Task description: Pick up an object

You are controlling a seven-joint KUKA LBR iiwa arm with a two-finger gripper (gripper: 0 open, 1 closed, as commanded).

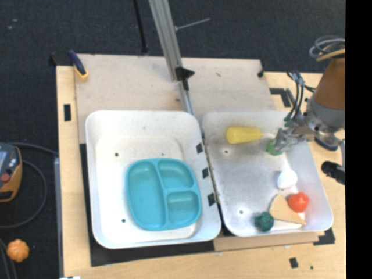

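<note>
My gripper (279,140) hangs low over the far right part of the right bin (244,173), reaching in from the right. A small green object (272,149) sits right at its tip, partly hidden by it. A yellow oblong object (243,135) lies just left of the gripper. Nearer the front of this bin are a white lump (286,179), a red ball (299,201), a tan wedge (283,211) and a dark green lump (264,221).
The left bin (116,132) holds a blue divided plate (164,193). A metal post (168,34) rises behind the bins. An orange ball (17,249) lies off the bench at the lower left. Cables hang near the arm's orange band (332,86).
</note>
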